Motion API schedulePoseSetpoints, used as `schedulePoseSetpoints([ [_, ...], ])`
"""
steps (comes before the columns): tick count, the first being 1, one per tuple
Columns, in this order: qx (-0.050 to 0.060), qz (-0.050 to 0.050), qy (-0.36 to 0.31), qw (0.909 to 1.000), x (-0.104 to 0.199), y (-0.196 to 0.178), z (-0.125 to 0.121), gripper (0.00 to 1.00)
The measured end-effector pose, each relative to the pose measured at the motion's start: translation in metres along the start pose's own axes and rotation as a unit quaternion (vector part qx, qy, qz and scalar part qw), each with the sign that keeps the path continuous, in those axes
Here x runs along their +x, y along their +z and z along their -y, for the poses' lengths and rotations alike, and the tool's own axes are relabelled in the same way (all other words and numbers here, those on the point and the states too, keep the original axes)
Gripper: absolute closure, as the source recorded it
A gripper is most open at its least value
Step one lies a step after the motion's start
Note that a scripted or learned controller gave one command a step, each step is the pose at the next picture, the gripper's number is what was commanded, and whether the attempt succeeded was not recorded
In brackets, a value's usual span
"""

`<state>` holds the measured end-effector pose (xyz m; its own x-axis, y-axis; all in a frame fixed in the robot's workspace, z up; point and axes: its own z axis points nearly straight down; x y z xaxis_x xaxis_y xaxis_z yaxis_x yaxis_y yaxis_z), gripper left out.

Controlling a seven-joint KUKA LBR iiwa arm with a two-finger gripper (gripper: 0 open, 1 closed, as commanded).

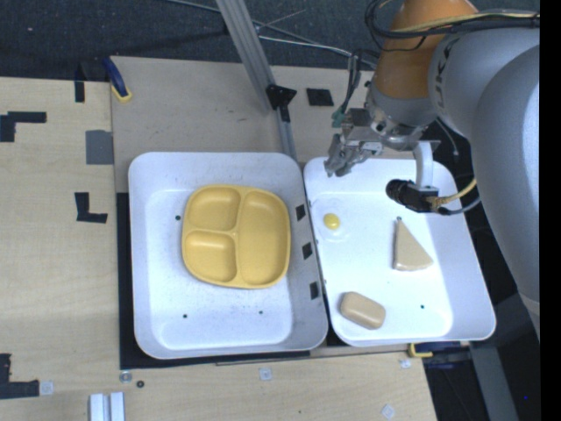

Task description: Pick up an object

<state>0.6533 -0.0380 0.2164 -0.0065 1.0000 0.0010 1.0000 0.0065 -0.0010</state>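
You have two white bins side by side on the bench: the left bin (149, 323) carries a yellow divided plate (237, 236), by far the biggest thing here, lying flat near its middle. It looks like stiff, smooth plastic, and its low rim sits close to the floor of the bin, so I judge it a poor candidate (little for two fingers to close on).

The right bin (465, 296) holds three smaller pieces, well apart from one another. The tan wedge (410, 251) lies flat toward the arm's side; it looks rigid and light, and you would best take it across its narrower upper part. The tan oval block (362, 310) sits near the front edge, rounded and probably light; grip it across its short width. The small yellow ball (331, 221) rests near the wall between the bins, likely to roll away if nudged.

The gripper (342, 163) hangs over the back left corner of the right bin, fingers slightly parted and pointing down, with nothing between them, nearest to the ball.
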Motion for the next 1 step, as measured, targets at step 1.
schedulePoseSetpoints([
  [1,0.000,-0.001,0.000,1.0000,0.0574,-0.0109,0.0009,1.00],
])
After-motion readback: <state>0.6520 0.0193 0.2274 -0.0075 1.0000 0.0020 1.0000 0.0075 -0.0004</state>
